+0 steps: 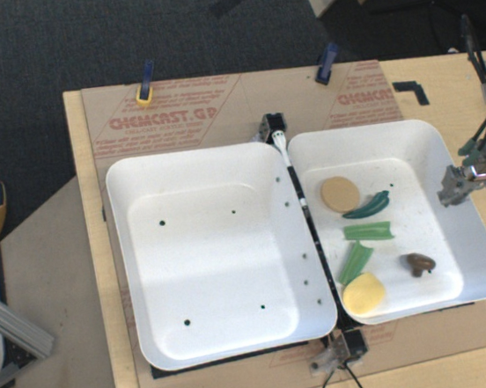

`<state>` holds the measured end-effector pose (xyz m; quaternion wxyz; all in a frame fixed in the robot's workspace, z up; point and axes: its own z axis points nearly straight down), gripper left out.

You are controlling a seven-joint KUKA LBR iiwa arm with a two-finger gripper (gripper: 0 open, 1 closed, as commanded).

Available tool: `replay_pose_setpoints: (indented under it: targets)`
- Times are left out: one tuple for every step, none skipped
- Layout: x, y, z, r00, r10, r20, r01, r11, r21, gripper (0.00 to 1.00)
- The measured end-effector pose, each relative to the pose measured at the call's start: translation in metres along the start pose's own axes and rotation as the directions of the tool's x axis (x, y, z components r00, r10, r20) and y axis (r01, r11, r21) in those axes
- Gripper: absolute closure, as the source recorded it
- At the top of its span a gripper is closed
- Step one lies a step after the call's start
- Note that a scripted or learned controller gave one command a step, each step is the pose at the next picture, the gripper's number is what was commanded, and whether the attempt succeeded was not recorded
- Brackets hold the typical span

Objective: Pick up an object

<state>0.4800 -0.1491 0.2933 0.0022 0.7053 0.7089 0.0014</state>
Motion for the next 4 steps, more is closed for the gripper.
replay_pose_setpoints:
  targets:
    - [-0.078, -0.003, 0.109, 1.0, 0.01, -0.001, -0.01, 1.0, 0.009, 1.0]
    - [-0.076, 0.001, -0.061, 1.0, 0.002, 0.008, -0.002, 1.0, -0.015, 1.0]
    - [-0.007, 0.001, -0.201, 1.0, -0.003, 0.003, 0.003, 1.0, -0.012, 1.0]
    - [-0.004, 0.001, -0.245, 1.0, 0.004, 0.002, -0.004, 1.0, -0.004, 1.0]
